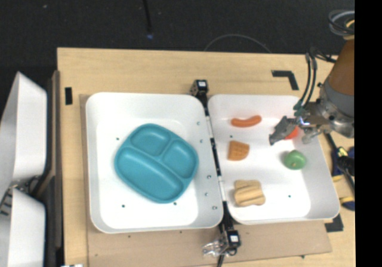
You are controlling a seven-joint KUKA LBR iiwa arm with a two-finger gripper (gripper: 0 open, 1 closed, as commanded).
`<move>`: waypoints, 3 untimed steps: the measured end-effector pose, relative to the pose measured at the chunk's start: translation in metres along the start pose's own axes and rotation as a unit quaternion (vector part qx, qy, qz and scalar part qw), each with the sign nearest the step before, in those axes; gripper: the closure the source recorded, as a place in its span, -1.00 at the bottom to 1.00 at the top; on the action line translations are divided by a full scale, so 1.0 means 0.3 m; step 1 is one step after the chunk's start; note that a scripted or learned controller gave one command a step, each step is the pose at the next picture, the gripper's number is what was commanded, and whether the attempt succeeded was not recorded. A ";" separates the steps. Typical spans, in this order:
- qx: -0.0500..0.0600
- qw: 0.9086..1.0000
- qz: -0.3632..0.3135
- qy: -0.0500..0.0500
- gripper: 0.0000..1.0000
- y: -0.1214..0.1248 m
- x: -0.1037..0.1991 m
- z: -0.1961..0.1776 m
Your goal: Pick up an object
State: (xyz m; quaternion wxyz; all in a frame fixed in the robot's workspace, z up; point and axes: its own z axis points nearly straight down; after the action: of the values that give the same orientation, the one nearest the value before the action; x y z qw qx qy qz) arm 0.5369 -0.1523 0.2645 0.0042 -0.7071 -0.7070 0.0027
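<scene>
Gripping a small red-orange object (291, 132), fingers (279, 135) above right bin (319, 206)

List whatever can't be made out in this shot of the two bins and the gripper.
- Gripper: in the camera view its fingers are small and dark, so their spacing is unreadable.
- Small red-orange thing at the fingertips: mostly covered by the gripper; its identity and whether it is gripped are unclear.
- Arm: cut off by the right side of the picture.
- Tan block and orange piece: too blurred to identify.
</scene>
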 end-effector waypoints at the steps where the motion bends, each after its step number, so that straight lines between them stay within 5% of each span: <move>1: -0.006 1.000 -0.001 -0.001 -1.00 0.007 0.000 -0.019; 3: -0.004 1.000 0.001 -0.002 -1.00 0.001 -0.021 0.329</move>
State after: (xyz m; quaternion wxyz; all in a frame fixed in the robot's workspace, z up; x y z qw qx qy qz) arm 0.5363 -0.1584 0.1658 0.0000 -0.7079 -0.7063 0.0015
